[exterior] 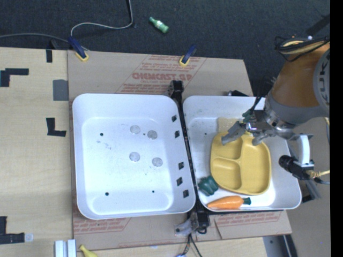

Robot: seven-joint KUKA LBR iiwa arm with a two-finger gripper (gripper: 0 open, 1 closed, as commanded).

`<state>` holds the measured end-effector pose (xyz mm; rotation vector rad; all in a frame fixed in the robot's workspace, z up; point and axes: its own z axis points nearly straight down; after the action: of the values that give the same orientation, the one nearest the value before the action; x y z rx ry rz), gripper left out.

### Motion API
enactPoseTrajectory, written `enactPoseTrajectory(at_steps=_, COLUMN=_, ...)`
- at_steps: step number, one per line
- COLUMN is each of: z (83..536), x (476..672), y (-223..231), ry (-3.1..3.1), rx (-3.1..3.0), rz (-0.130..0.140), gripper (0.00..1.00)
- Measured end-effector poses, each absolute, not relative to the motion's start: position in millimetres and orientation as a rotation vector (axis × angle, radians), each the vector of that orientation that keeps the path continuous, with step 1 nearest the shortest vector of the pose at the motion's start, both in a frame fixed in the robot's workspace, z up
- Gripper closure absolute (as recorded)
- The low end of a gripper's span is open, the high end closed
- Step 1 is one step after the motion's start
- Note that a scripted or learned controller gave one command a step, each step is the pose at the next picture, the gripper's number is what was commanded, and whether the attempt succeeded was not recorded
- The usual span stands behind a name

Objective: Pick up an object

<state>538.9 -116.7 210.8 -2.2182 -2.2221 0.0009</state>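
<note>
Camera view, spread-apart jaws above yellow tray's top edge, carrot well below.

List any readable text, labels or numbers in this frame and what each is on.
"CHEMCAST G.P.": red print on the cardboard sheet under the two bins, just above the left bin; the last letters are blurry, so this is a best reading.
Smaller red lines under that: too blurred to read.
Red print on the cardboard below the bins: too small to read.
No text can be made out on the yellow tray, the carrot or the gripper.
</note>
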Motion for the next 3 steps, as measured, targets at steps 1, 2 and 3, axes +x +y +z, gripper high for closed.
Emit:
enactPoseTrajectory(at_steps=1, z=90.0, x=616.5, y=-146.8, ry=-2.232, rx=-2.227, rz=-0.01, gripper=0.0)
enactPoseTrajectory(at_steps=2, z=86.0, x=660.8, y=-166.3, ry=-2.227, rx=-2.222, rz=-0.001, gripper=0.0)
enactPoseTrajectory(at_steps=3, z=85.9, x=669.3, y=-169.1, ry=-2.226, rx=-2.219, rz=-0.001, gripper=0.0)
